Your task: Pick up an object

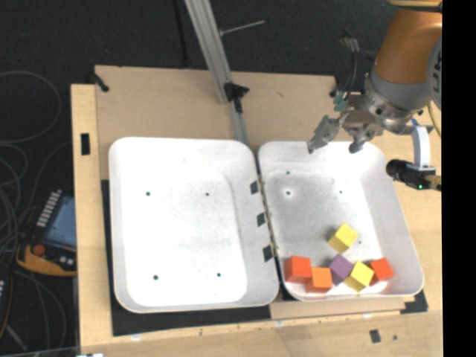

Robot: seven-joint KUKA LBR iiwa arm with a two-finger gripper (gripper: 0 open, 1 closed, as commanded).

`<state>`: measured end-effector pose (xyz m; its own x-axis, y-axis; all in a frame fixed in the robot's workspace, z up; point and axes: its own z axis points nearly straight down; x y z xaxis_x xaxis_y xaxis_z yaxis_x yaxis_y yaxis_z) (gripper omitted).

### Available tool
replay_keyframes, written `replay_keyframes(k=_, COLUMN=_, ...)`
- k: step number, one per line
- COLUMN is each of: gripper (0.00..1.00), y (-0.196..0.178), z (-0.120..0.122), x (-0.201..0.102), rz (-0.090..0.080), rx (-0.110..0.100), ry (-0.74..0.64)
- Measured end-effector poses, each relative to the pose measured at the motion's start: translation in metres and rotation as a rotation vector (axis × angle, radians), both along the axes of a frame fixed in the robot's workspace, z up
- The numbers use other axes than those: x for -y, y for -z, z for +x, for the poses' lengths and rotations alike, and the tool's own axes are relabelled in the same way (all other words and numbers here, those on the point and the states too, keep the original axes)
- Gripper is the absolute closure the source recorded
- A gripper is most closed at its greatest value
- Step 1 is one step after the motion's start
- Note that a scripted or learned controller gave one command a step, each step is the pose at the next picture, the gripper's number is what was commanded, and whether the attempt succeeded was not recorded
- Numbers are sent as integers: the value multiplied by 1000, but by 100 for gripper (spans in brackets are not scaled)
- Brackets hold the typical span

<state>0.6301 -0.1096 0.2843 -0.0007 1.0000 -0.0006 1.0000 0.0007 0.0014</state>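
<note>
Several small blocks lie in the near part of the right bin (372, 177): a yellow block (343, 238), a purple block (341, 267), a second yellow one (361, 274), and orange-red blocks (298, 268), (321, 277), (381, 268). My gripper (339, 140) hangs over the far edge of the right bin, well above and behind the blocks. Its two fingers (321, 135) stand apart, open, with nothing between them.
The left bin (126, 199) sits beside the right one, joined by dark clips along the middle. A slanted metal rail (212, 43) rises behind the bins. A pendant and cables lie off the bench at the left.
</note>
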Motion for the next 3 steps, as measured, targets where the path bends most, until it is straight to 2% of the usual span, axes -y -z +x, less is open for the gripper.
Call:
replay_keyframes(k=1, gripper=0, y=140, z=-104, x=49, rz=1, rx=-10, ry=5)
replay_keyframes(k=2, gripper=0, y=167, z=-128, x=68, rz=0, rx=3, ry=-3)
replay_keyframes(k=3, gripper=0, y=187, z=-114, x=71, rz=-3, rx=4, ry=0)
